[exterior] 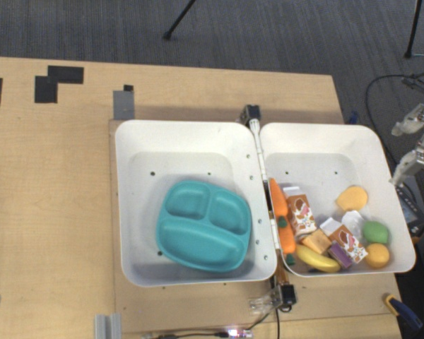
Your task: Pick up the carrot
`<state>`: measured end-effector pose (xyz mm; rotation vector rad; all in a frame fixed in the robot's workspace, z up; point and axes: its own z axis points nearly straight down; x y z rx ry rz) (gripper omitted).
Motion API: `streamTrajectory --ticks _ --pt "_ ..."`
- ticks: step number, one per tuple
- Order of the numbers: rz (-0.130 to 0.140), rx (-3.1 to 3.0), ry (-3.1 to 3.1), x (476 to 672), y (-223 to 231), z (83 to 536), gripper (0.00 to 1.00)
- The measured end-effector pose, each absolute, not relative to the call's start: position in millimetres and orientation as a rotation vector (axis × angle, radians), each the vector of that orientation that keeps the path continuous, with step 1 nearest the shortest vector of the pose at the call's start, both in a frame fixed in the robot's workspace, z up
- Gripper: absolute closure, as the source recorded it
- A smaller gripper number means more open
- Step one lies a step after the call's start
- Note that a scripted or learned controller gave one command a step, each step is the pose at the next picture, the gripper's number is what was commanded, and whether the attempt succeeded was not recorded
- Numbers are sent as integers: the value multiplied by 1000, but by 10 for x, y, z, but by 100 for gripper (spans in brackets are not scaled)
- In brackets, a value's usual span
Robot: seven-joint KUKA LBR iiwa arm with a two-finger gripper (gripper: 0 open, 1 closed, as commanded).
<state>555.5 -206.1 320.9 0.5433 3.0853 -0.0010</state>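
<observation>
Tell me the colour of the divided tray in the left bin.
The tray is teal, plain with no pattern, as seen in the camera view.

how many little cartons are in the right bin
2. One carton stands beside the carrot near the right bin's left wall; the other carton lies nearer the front by the banana. More may be hidden.

Carrot (282,217) along right bin's (318,145) left wall, beside food pieces; divided tray (203,225) in left bin (177,143)
</observation>
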Motion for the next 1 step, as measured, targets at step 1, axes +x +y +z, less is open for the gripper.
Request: streamTrajectory --ticks 1 --pt "-1 543 3085 5555 -2061 3209 0"
